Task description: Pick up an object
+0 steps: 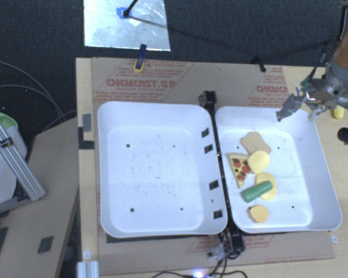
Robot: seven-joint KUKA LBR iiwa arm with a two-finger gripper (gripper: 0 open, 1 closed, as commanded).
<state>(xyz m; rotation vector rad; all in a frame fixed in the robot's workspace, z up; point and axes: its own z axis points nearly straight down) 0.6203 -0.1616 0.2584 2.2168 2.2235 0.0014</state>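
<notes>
the left bin (156,167) is beside. the gripper (298,106) hangs above the right bin (319,155), fingers apart, holding nothing. toy foods cluster there: a pizza slice (239,168) and a green cylinder (257,190).

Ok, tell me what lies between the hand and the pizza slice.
In the camera view, the tan cracker lies between the hand and the pizza slice; the rest is bare white floor of the right bin.

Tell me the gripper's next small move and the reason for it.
Probably swing in over the right bin toward the toy food. The gripper hangs above the bin's far rim with nothing between its fingers, while the green cylinder, pizza slice and yellow pieces lie clustered nearer the divider.
</notes>
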